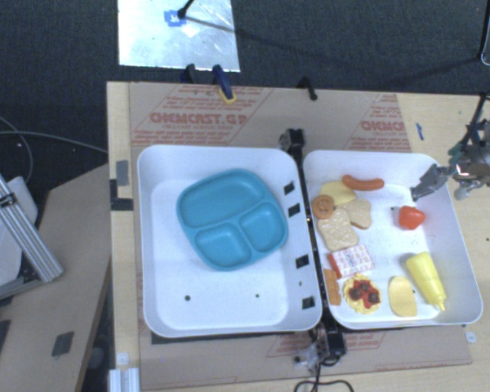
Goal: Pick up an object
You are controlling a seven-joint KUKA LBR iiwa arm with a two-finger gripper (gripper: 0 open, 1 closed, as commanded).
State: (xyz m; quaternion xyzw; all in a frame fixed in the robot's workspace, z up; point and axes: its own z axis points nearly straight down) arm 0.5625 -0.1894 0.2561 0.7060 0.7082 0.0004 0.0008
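The gripper [443, 180] sits at the far right edge of the right bin [465, 256], over its rim, with the arm entering from the right. One dark finger [425, 183] points down-left into the bin and a second shows nearer the wrist; they stand apart with nothing between them, so the claw is open and has hold of nothing. Candidate objects all lie in the right bin. A red tomato-like piece [411, 216] lies just near-left of the fingers, apart from them. A sausage [363, 184] lies at the far side, left of the gripper. Near it is a cluster of pale bread-like pieces [343, 216] against the bin's left wall. A red-and-white packet [352, 260] lies nearer the middle. A small pizza slice [363, 293] lies at the near left. A yellow mustard bottle [426, 278] lies on its side at the near right, with a pale yellow slice [403, 297] just left of it. The left bin [159, 300] holds a blue divided plate [232, 218], well apart from the gripper.
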